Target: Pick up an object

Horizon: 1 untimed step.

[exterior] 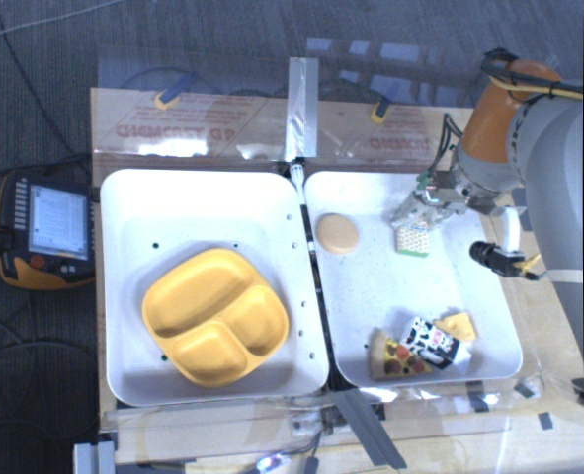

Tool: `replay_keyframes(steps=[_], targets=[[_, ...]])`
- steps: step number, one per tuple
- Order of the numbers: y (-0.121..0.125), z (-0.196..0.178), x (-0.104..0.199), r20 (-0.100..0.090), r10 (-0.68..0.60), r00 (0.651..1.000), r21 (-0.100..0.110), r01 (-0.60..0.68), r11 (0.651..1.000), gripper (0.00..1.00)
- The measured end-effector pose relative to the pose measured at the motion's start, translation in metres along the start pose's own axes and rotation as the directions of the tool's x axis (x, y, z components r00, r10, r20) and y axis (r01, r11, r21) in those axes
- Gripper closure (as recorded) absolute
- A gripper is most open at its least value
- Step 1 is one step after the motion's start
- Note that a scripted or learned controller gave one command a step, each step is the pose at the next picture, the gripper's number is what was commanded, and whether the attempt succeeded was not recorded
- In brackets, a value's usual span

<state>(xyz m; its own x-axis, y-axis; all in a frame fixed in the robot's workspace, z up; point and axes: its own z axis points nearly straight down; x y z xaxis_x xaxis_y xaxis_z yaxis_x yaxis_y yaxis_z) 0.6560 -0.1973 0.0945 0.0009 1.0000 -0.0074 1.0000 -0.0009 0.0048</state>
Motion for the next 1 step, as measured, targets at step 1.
replay_keyframes(steps=[1], targets=[[0.0126,-0.0674,0.0743,-0.005,0.103,0.995,0.012,-0.103,0.995,1.00]])
